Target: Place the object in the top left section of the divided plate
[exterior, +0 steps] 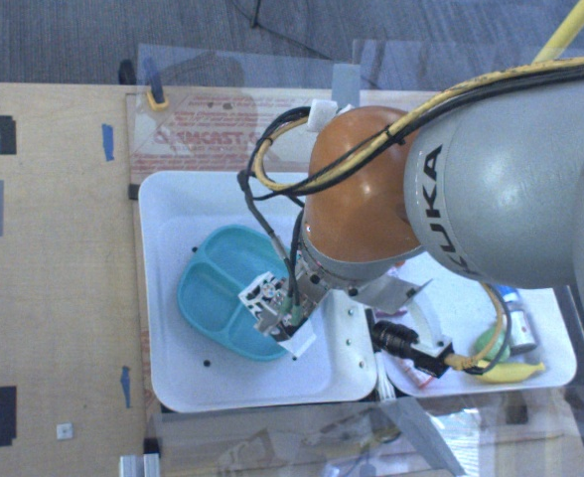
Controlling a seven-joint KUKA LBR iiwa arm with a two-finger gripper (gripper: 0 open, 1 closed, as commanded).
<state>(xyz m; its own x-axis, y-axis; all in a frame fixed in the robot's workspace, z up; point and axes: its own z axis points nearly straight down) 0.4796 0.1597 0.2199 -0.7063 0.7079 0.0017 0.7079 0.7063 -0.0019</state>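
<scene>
- The gripper (277,311) hangs low over the right part of the teal divided plate (213,286), which lies in the left white bin (173,217).
- The arm's wrist covers most of the tool, so whether it is open or closed cannot be told, nor whether it has hold of anything.
- The object to be placed cannot be picked out with certainty; a small white and dark patterned piece (260,294) sits right at the tool, over the plate's right edge.
- The plate's open sections lie to the tool's left, across the raised dividers.
- Judged from this, the coming move is a short shift leftward over the plate.
- The right bin (560,366), behind the tool, holds clutter including a yellow item (515,371).
</scene>
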